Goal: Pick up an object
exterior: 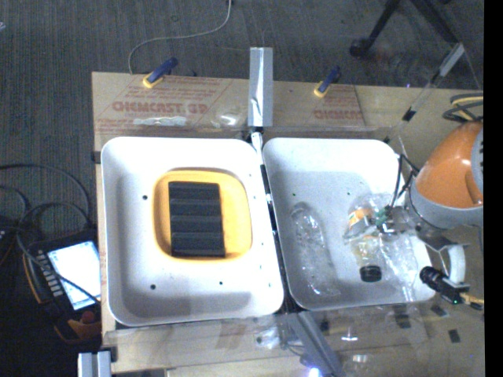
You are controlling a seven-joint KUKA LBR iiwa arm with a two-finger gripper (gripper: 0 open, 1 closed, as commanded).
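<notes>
Clear crinkled plastic bottle [308, 234], seemingly capless, in right bin [330, 159], tool grip unclear

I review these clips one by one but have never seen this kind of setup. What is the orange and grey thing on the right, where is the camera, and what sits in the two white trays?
The camera is fixed above a bench, looking down at a slant. The orange and grey shape is a robot arm reaching in from the right; its end effector is low over the right bin, and I cannot tell whether it grips anything. That bin holds a clear plastic bottle lying down, crumpled clear plastic packaging under the arm's tip, and a small black cap-like piece. The left bin holds a yellow sponge-like block with a ridged black top.
</notes>
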